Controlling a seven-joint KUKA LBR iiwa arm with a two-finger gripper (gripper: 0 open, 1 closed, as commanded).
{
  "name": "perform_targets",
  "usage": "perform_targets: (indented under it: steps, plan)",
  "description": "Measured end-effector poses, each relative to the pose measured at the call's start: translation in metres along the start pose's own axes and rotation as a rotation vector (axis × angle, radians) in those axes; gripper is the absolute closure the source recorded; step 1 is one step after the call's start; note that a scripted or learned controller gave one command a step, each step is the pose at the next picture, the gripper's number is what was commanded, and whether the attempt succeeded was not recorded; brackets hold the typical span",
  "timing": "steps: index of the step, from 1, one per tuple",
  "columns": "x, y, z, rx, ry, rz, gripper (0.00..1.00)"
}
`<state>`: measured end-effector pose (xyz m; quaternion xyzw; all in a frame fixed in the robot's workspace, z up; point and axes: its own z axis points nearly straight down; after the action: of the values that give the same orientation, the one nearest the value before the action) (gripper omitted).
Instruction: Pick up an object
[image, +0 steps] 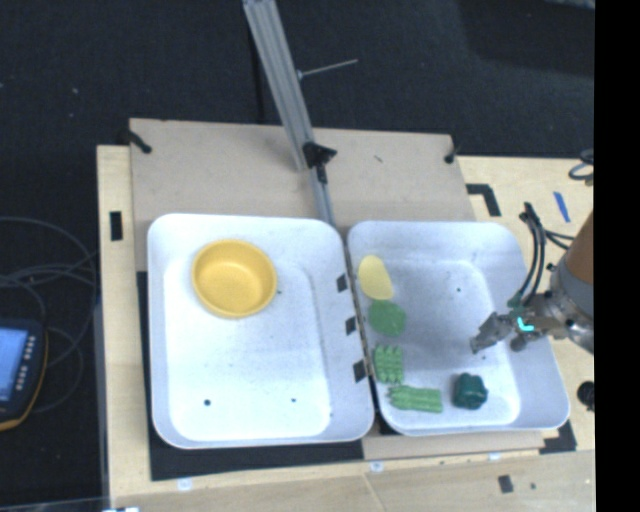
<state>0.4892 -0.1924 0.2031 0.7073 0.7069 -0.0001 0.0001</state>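
Two bins on tabletop (420, 150). Pincer (497, 334) over right bin (450, 245), apparently released, holding nothing. Dark green block (469, 391) just below, near front corner. Approach step; next: descend, straddle block, clench.

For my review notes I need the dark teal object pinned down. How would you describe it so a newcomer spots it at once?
Start at the right bin of the two white ones and go to its near right corner. There, below the gripper, lies the dark teal object. It is a rounded, chunky lump, darker and bluer than the ribbed light green piece just to its left.
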Motion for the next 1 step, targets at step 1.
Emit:
perform_targets:
  steps: [1]
  plan:
    - [0.0000, 0.0000, 0.0000, 0.000, 0.000, 0.000, 0.00]
